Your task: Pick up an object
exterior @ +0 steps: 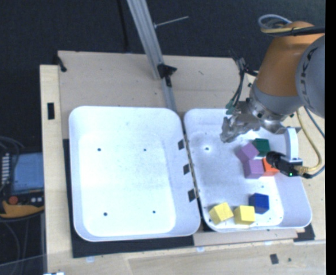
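My gripper (231, 132) hangs over the upper middle of the right bin (214, 171), pointing down-left from the orange-banded wrist. Nothing shows between its fingers. Just right of it and below lies a purple block (251, 159), with a green block (262, 146) and an orange block (269, 166) beside it. A blue block (260, 202) sits lower right. Two yellow blocks (221, 212) (245, 214) lie near the bin's front edge.
The left bin (128, 171) sits beside the right one, with black clips along the shared edge. A grey metal pole (148, 36) slants up from behind the bins. A controller box with cables (20, 179) lies off the bench at the left.
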You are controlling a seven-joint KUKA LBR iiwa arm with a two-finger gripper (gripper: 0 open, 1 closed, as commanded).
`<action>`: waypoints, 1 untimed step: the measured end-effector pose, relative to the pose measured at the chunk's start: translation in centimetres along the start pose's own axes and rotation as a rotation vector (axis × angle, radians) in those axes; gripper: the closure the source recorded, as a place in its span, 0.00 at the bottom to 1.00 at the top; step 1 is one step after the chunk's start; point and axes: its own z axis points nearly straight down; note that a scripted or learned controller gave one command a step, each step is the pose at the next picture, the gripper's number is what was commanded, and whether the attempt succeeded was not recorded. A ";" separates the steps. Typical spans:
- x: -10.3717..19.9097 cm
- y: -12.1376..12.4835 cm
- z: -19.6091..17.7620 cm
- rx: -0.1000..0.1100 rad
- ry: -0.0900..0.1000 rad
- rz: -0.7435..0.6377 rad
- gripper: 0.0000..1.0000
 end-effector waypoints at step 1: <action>5.4 -0.4 -1.0 -0.001 0.001 -0.002 1.00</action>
